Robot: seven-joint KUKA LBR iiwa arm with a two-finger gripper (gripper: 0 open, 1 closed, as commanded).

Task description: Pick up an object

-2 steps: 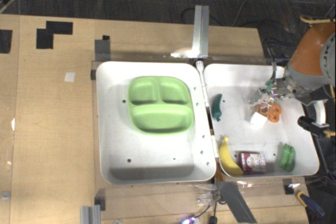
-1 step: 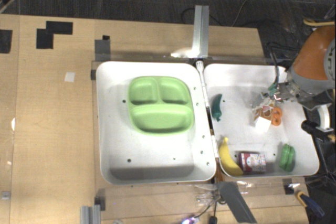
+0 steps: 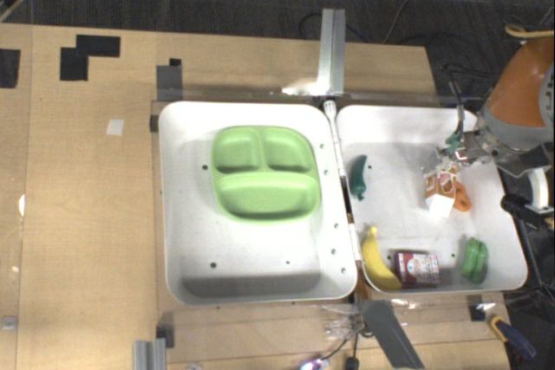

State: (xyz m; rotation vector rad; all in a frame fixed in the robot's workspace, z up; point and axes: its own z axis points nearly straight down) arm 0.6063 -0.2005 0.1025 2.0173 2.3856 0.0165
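From my console I can't tell how the jaws stand: the gripper (image 3: 457, 153) is a small dark and silvery cluster, too blurred to read, hanging over the right bin (image 3: 390, 130) near its right wall, below the arm's orange band (image 3: 520, 95). Just under it sits a small carton (image 3: 440, 191), white with orange-red printing, tilted, its top close against the gripper (touching or not, I can't say). An orange piece (image 3: 462, 202) lies against the carton's right side. Further out, along the bin's near edge, I see 3 things: a yellow banana (image 3: 375, 260) at the near-left corner, a dark red can (image 3: 418, 268) on its side just beside it, and a green round object (image 3: 474, 260) toward the near-right corner. A dark green item (image 3: 356, 176) lies by the left wall. The left bin (image 3: 186, 186) carries 1 light green divided tray (image 3: 264, 172) with 3 compartments.
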